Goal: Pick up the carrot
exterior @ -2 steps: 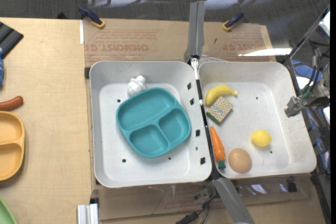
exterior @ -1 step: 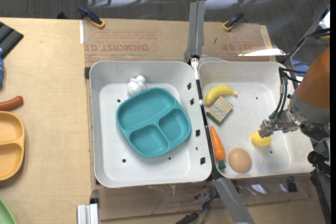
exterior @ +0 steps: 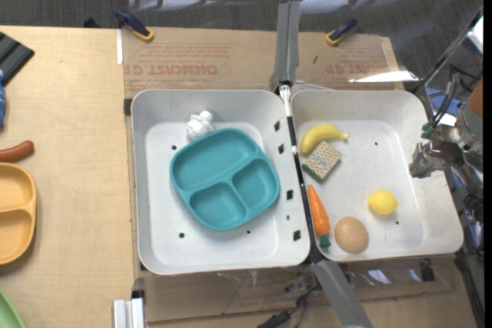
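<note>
carrot (exterior: pixel 318 214): tapered, smooth orange | hand (exterior: pixel 425 158): grey metal, well apart

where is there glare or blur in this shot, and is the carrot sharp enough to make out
Camera view: a bright glare patch on the cardboard behind the right bin; the gripper at that bin's right wall looks soft and smeared; the carrot by the left wall is evenly lit and clear.

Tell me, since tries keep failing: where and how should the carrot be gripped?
Grip the carrot across its orange mid-body, coming straight down from above. It lies flat, lengthwise against the right bin's left wall, leafy end toward the egg, so one finger probably has little room wall-side.
</note>
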